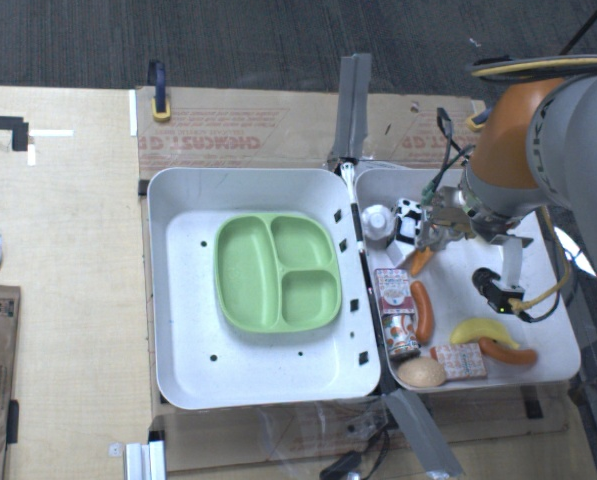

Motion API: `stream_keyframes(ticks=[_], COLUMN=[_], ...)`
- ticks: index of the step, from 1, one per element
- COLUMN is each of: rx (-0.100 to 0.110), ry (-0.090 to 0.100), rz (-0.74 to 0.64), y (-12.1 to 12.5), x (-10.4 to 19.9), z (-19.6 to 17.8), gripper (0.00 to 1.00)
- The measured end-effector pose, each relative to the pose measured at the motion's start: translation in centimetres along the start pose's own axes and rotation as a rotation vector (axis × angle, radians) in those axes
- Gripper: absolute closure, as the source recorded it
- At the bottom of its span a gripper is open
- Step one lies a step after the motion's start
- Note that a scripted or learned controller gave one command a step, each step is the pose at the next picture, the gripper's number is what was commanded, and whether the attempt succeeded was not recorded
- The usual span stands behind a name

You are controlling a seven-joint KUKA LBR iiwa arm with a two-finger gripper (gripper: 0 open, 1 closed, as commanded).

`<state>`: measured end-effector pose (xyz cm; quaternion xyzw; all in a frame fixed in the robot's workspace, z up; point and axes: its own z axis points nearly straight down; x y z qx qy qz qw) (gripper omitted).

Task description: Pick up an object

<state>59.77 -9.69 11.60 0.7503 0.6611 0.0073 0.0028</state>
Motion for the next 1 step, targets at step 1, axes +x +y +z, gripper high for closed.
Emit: stream_keyframes(ticks=[1], rx=[0.015], ry=[-0.009], rz=[-0.054], y=[2.43], x=[4.07], z=[-10.57], gripper=[1.00])
